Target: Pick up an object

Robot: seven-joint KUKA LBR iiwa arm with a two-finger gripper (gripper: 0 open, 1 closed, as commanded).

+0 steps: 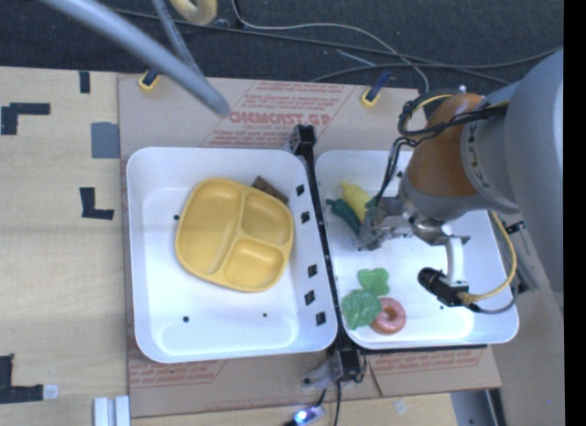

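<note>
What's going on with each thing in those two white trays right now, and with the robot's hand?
yellow divided plate: lying flat in the left bin, over a small dark object.
yellow and green toy: in the right bin, beside the hand.
green leafy pieces: lying flat.
pink ring: flat, touching the green pieces.
hand: low in the right bin.
</note>
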